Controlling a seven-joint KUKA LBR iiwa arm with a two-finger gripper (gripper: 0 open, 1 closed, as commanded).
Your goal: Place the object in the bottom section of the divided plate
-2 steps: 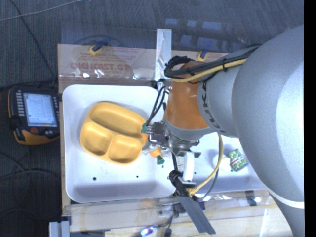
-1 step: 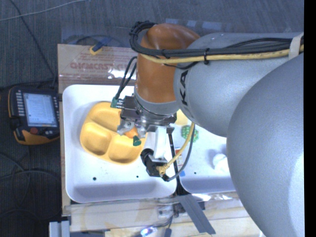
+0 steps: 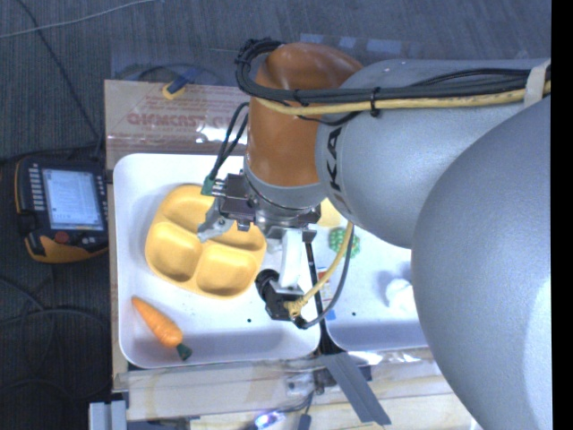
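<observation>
A yellow divided plate (image 3: 192,245) lies in the left white bin (image 3: 134,177), with three rounded sections showing. An orange carrot with a green tip (image 3: 158,322) rests on the bin floor below and left of the plate, near the front-left corner. My gripper (image 3: 226,215) hangs over the plate's right side, under the orange band and the grey wrist. The arm hides the plate's right edge and what is directly beneath the gripper. I see nothing held.
The right bin (image 3: 376,330) is mostly covered by the arm. A green thing (image 3: 340,240) and a white thing (image 3: 398,288) show in it. A teach pendant (image 3: 61,206) lies on the floor to the left. Cardboard (image 3: 170,115) sits behind the left bin.
</observation>
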